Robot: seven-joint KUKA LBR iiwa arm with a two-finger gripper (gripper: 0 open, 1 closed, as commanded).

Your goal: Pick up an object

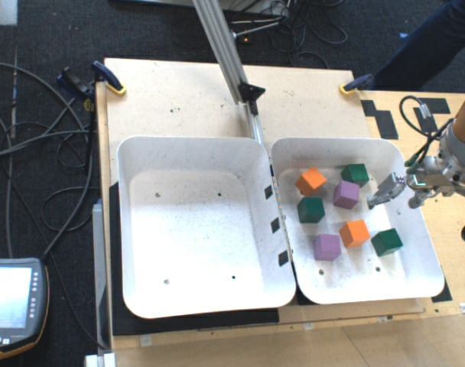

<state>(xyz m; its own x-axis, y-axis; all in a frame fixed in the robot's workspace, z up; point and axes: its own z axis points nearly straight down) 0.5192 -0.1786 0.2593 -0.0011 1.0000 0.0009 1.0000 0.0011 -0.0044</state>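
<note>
Blocks lay scattered in the right bin [416,277]: we counted two orange, two purple and three green. The left bin [141,205] sat beside it, the two rims touching. The gripper [397,188] reached in from the right, just over the right bin's far-right wall, with a grey finger [383,192] pointing toward the upper purple block [346,195]. We could not tell whether it was released or clenched; at this slant the tips blurred together. We saw nothing between them, so we judged the pick not yet made.

The blocks nearest the gripper were that purple one, the green block at the back [355,173] just beside it, and the green block at the front right [386,241].

We saw several ways this could fail. The purple and back green blocks sat so close that a descending finger might land on one instead of slipping between them, knocking both aside. The lower orange block [355,232] and lower purple block [326,245] looked to be touching, so a grasp there risked catching two or squeezing one out sideways. Several blocks were turned at angles, and a grip across corners instead of flat faces could let a block twist free. The gripper was also near the bin's wall, which it might clip.
</note>
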